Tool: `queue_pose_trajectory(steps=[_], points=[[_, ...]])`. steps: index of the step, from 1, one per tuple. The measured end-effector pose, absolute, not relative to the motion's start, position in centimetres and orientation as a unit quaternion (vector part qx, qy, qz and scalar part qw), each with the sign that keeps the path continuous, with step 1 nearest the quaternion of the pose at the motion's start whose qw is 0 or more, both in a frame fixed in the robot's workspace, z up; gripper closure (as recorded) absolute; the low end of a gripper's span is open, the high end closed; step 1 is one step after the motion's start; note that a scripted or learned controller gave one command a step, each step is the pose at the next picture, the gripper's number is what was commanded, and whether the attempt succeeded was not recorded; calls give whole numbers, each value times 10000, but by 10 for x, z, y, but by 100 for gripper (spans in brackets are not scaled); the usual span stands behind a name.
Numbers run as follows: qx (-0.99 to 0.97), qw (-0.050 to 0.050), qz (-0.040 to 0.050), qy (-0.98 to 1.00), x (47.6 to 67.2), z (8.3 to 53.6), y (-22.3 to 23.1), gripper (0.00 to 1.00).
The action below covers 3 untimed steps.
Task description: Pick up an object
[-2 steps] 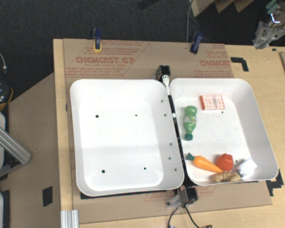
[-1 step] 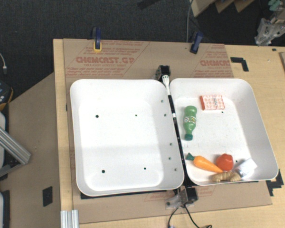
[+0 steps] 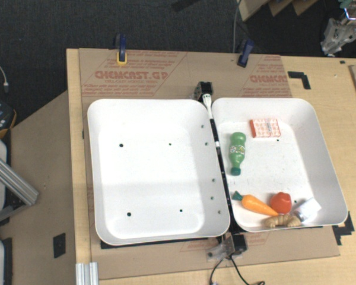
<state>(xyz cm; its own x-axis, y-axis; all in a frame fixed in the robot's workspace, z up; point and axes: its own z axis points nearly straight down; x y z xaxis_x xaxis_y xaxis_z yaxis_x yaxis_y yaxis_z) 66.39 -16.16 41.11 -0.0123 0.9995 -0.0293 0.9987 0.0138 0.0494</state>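
The right bin [image 3: 320,153] holds several small objects. A red-and-white patterned packet [image 3: 265,127] lies flat near its back. A green bottle [image 3: 237,152] lies on its side by the bin's left wall. At the front sit an orange carrot [image 3: 254,203], a red round fruit [image 3: 280,202], a tan knobbly piece [image 3: 283,221] and a small white item [image 3: 308,209]. My gripper [image 3: 340,33] hangs at the top right, beyond the bench's back edge and far from all the objects.
The left bin [image 3: 107,159] stands beside the right one, their walls touching along a black seam. Two clamps [image 3: 121,49] hold the cardboard sheet at the back edge. A metal rail [image 3: 12,180] juts in at the left.
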Motion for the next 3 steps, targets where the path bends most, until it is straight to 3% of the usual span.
queue_pose_trajectory(steps=[3], points=[[7004,357,96,7127,666,444,-161,100]])
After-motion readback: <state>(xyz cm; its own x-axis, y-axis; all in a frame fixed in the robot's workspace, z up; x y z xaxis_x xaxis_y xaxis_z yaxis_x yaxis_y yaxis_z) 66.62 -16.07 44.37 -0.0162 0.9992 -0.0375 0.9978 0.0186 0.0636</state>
